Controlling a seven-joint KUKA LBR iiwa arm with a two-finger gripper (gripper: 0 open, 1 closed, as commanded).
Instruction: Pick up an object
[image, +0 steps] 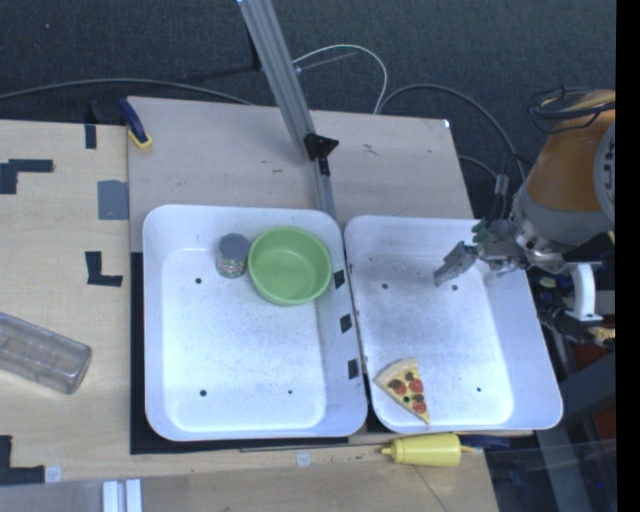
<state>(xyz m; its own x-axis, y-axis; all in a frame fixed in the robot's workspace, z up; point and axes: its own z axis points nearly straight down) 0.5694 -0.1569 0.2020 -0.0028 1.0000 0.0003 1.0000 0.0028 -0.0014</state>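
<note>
One flat triangular pizza slice (404, 388)

The bench (400, 160) bears two white bins (170, 400), a yellow bottle (425, 451) and a clear container (38, 352).

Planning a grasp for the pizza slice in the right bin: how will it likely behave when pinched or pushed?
The pizza slice lies flat near the right bin's front-left corner, so it offers little edge and would probably slide if pushed. It looks like a thin toy, likely light. A wedge shouldn't roll.

Wooden bench (230, 160), dark, perhaps carpeted floor (420, 50)
</note>
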